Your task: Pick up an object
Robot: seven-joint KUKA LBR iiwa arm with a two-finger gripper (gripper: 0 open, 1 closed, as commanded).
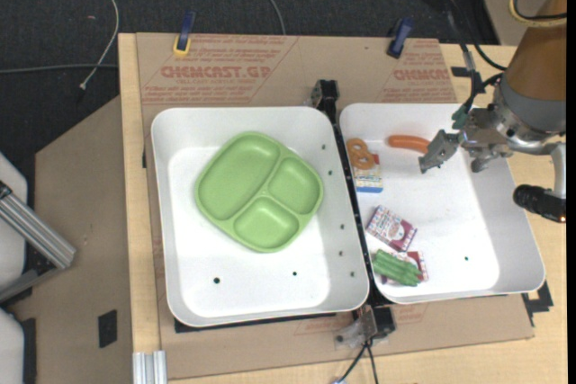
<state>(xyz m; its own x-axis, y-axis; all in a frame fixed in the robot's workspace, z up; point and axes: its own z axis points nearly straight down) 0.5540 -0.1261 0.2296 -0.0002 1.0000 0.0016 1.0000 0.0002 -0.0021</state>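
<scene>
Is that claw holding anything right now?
No. The gripper hangs open above the right bin, nothing between its fingers; the carrot lies beside it.

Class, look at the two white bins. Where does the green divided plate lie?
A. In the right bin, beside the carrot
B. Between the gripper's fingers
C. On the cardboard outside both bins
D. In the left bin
D. The green divided plate lies flat on the floor of the left bin, while the carrot and the gripper are over the right bin.
</scene>
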